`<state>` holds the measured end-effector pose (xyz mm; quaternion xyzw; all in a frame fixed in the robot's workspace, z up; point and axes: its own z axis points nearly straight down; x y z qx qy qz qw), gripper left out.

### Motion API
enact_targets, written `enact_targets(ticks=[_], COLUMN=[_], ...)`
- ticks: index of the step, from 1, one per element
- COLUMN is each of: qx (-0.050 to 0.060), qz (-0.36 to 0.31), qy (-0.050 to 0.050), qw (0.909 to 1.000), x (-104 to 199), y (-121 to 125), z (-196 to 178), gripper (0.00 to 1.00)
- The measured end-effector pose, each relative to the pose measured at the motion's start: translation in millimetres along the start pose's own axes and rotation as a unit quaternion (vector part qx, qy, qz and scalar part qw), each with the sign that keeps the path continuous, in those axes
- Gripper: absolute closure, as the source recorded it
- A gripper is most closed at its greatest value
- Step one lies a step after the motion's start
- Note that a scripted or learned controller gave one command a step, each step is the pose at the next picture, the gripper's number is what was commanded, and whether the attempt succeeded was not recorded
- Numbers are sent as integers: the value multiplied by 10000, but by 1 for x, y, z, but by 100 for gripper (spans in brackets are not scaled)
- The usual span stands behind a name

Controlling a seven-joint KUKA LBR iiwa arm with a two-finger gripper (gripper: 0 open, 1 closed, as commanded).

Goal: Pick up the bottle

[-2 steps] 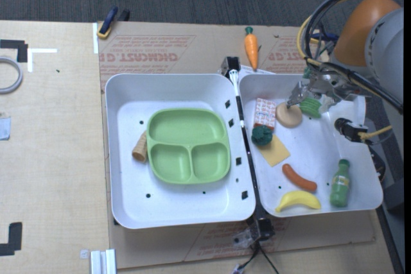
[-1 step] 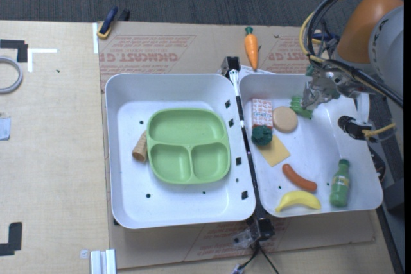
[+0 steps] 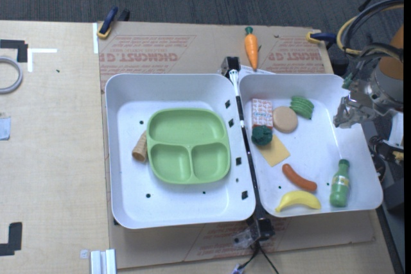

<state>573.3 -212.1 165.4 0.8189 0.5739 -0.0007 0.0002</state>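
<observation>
Dark grey carpet lies behind a pale wooden bench (image 3: 51, 157), where flattened brown cardboard (image 3: 167, 51) sits under two shallow white bins. We see a toy carrot (image 3: 250, 48) lying loose on the cardboard behind the bins.

We find the bottle (image 3: 340, 184) in the right bin (image 3: 321, 83), near its front right corner, lying with its cap toward the back. It is small, green and glossy, with a pale label round its middle. A curved yellow banana (image 3: 298, 202) lies just to its left along the front wall, and an orange sausage (image 3: 300, 178) sits a little behind that. Farther back we see a flat yellow cheese slice (image 3: 277, 152), a dark green lumpy piece (image 3: 261, 135), a pink-and-white printed packet (image 3: 261, 111), a round tan bun (image 3: 285, 119) and a ridged green vegetable (image 3: 302, 106). Nothing lies on top of the bottle.

Our gripper (image 3: 352, 113) hangs over the right bin's right rim, well behind the bottle and apart from it; we cannot tell how it is set.

The left bin (image 3: 122, 138) holds a smooth green plate (image 3: 189, 145) with three compartments, and a tan waffle-textured cone (image 3: 140, 147) touching its left edge.
</observation>
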Motion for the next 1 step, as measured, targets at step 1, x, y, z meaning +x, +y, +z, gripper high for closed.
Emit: enact_targets(ticks=[1], qx=[10], qz=[1171], qy=[3], qw=[9931], x=[60], y=[-81], z=[-26], gripper=[100])
